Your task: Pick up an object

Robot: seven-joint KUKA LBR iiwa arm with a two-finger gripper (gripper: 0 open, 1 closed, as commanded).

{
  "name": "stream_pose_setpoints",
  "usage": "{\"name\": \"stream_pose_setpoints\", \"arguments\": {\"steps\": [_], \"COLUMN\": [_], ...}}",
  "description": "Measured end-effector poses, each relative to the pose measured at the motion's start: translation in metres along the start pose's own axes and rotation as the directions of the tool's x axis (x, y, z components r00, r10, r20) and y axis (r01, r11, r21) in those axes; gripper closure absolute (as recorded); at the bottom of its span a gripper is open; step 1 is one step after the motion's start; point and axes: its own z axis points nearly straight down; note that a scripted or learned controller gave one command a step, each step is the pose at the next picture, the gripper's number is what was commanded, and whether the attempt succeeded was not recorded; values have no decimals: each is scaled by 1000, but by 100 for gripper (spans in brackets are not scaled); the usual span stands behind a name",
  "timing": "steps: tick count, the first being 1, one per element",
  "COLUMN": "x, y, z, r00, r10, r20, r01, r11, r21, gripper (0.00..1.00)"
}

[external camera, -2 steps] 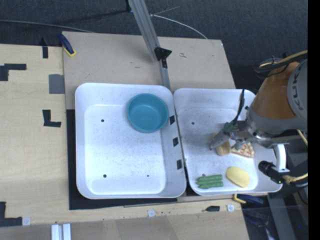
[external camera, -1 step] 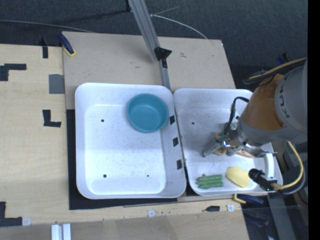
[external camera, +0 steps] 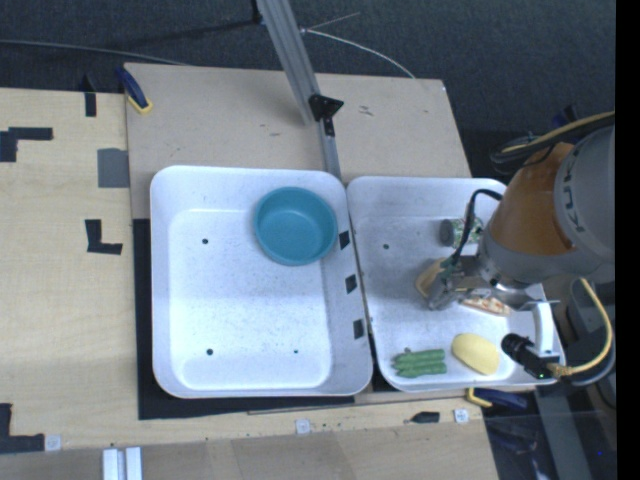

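Gripper point(external camera: 437, 290) low in right bin point(external camera: 400, 203); object beneath indistinct.

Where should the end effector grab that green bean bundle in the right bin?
Probably across the middle of the green bean bundle, coming straight down. It lies flat and long, left to right, so closing across its narrow width should suit. The yellow lemon-like object sits close on its right.
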Motion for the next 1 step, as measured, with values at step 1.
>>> {"name": "stream_pose_setpoints", "arguments": {"steps": [1], "x": [-5], "y": [-7], "z": [-58], "r00": [1000], "r10": [2], "r20": [0], "r01": [-2], "r11": [1000], "r21": [-5], "gripper": [100]}}
